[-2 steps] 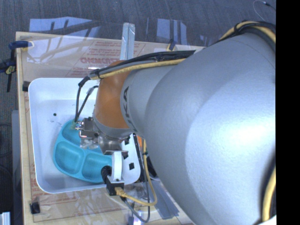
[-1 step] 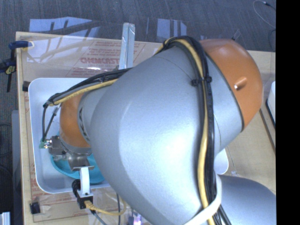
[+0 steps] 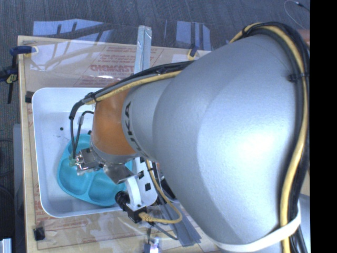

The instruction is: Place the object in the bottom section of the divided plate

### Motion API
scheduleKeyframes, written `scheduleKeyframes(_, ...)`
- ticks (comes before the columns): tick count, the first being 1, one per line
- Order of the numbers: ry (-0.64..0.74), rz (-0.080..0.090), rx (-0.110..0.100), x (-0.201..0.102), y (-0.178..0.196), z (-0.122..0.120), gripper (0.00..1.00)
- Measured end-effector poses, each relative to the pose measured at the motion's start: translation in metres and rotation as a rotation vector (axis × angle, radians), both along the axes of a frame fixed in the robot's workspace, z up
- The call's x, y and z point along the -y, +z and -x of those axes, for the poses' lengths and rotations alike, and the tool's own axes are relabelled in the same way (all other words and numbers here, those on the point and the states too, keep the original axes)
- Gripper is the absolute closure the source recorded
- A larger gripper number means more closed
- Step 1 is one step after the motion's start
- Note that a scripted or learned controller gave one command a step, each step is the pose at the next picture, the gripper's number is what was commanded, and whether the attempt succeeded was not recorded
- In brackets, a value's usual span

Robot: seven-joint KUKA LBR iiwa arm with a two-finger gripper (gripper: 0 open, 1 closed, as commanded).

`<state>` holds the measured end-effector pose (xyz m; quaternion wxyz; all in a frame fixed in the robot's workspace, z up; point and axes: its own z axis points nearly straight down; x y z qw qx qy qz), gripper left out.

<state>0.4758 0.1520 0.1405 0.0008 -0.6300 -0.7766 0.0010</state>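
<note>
A light blue divided plate lies in the left white bin, toward its lower part. The grey arm with its orange band reaches over the bin from the right and covers most of the plate's right side. The wrist hardware hangs right above the plate's middle. The gripper's tips are hidden under the wrist. I see no object between them or on the visible parts of the plate.
The arm's large grey body hides the right bin and most of the bench. Cables and a white mount hang near the bin's lower right corner. A clear panel stands behind the bin.
</note>
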Motion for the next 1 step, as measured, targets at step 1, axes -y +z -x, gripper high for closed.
scheduleKeyframes(1, -0.567, 0.002, -0.002, -0.0399, -0.0498, -0.006, 1.0)
